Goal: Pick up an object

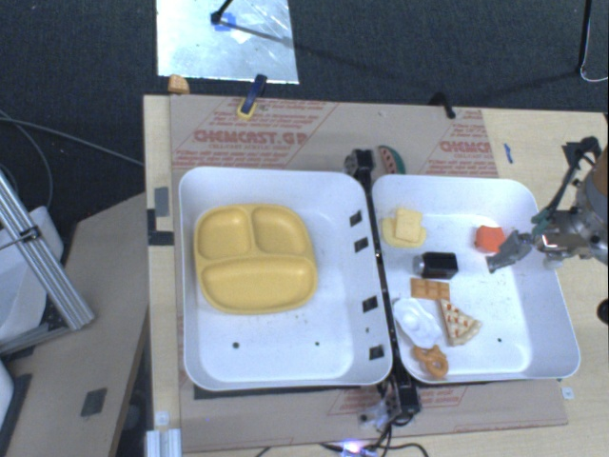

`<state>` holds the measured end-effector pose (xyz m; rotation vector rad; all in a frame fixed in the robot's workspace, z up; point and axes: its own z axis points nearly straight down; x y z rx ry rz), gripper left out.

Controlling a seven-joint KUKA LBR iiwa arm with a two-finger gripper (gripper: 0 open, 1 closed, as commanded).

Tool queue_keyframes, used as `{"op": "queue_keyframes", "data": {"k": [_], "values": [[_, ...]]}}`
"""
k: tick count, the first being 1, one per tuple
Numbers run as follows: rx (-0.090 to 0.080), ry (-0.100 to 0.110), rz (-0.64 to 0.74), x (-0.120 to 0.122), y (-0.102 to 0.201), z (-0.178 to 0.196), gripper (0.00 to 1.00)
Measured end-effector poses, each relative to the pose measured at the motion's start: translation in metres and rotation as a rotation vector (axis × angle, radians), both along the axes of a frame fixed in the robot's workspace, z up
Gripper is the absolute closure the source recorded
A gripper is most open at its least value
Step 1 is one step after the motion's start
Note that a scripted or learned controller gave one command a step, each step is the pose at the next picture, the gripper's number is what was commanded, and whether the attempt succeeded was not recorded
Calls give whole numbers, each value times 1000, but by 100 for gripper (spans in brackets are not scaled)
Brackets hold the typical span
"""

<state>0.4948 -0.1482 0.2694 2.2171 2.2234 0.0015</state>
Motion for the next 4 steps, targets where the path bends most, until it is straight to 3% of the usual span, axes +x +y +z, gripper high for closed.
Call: {"op": "queue_keyframes", "data": {"k": [1, 2, 3, 4], "values": [[4, 12, -3, -11, -3, -157, 0], [0, -2, 6, 23, 63, -186, 0], [1, -2, -1, 22, 60, -174, 100], [3, -7, 9, 19, 138, -80, 100]]}}
